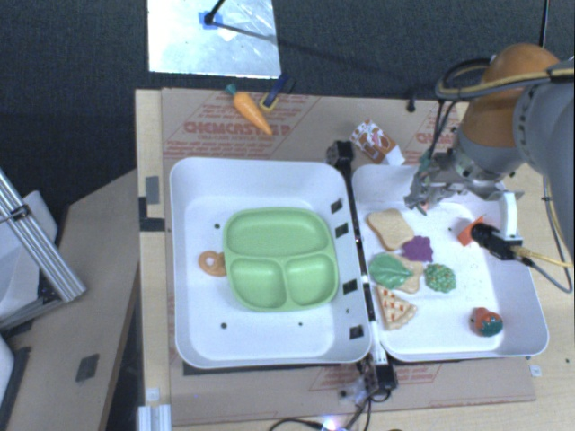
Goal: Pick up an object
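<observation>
Seen from the camera view, a brown board [269,119] is bearing two white bins against dark carpet, with a foil sheet [213,25] lying beyond. The left bin [193,330] is being occupied by a green divided tray [278,259] and a small pretzel [212,263]. A carrot [252,111] is lying outside on the board. In the right bin [517,330], a bread slice [390,228], purple piece [416,249], green leaf [390,268], green cookie [440,278] and pizza slice [393,308] are lying. The gripper [422,196] is hanging above the bin's far end, near the bread; whether it is open cannot be told.
</observation>
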### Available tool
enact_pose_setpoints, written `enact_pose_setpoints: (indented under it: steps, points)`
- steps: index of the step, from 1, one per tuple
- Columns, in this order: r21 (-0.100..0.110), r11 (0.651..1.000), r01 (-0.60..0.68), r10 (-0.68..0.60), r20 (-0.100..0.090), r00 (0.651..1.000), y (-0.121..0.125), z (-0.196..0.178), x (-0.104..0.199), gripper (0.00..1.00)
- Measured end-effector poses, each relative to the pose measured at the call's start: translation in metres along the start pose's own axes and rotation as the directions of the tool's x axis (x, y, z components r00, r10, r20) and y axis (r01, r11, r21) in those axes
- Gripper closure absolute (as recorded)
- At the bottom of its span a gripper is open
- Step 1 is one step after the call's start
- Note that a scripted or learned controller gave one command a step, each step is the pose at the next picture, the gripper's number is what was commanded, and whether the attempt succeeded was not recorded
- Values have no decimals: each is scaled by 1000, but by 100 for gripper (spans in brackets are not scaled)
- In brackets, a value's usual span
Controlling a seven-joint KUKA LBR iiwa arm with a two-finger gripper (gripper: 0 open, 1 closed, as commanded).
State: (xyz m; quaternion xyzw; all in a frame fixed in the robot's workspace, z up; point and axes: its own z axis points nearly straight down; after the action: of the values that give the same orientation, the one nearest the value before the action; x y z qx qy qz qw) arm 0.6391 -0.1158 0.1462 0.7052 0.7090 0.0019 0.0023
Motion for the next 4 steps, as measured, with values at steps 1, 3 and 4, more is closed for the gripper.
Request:
enact_pose_setpoints:
  steps: [1, 3, 4]
  points:
    - [-3, 1000, 1, -1, 0, 1000, 8, -59, 8, 100]
    - [7, 1000, 3, -3, -2, 1000, -17, -72, 47, 100]
    - [7, 1000, 2, -2, -2, 1000, -49, -64, 83, 100]
